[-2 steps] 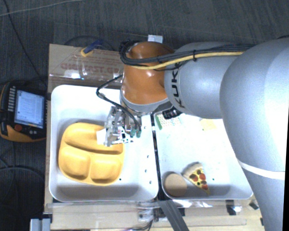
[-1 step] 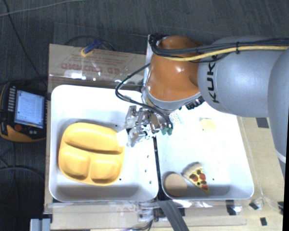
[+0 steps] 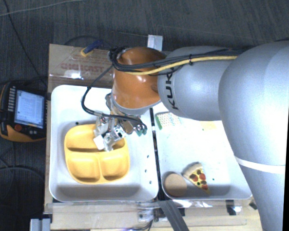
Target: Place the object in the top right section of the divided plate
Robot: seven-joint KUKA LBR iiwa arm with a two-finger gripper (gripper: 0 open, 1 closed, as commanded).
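Two white bins are sitting side by side on the bench. The left bin point(image 3: 57, 180) is holding one yellow divided plate point(image 3: 90, 165) with three sections showing. The right bin point(image 3: 228, 191) is holding two loose things near its front edge: one pizza slice point(image 3: 198, 176) with red dots on it, and one round brown piece point(image 3: 175, 184) touching the slice's left end. A greenish patterned patch point(image 3: 167, 120) is lying near that bin's back left corner.

One arm point(image 3: 210, 77) is reaching in from the right, its orange band point(image 3: 134, 80) hanging over the back of the left bin. The gripper point(image 3: 106, 137) is hanging over the plate's upper right part. Whether its fingers are apart or together cannot be told from here, nor whether anything is between them.

One pendant point(image 3: 22, 111) with a lit screen is lying on the floor left of the bench.
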